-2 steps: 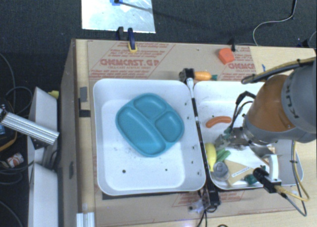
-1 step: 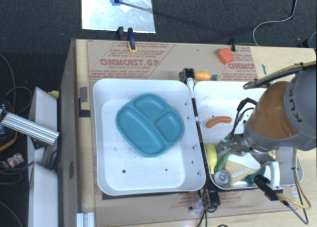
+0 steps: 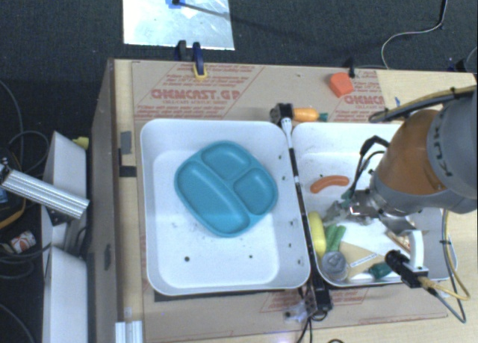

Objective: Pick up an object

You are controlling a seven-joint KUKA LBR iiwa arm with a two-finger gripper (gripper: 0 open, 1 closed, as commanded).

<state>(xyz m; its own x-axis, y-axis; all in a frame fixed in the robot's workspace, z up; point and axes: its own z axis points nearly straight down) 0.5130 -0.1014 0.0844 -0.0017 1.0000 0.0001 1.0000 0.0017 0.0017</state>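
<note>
Bin corner clutter (image 3: 345, 258) indistinct; hand (image 3: 351, 211) half-hidden

"CHEMCAST GP" on bench sheet (image 3: 196, 95)

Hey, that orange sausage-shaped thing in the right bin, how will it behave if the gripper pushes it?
The orange sausage-shaped thing looks rounded and slim, so it would probably roll or slide on the smooth right bin floor. It lies alone, so little would stop it. It seems light.
</note>
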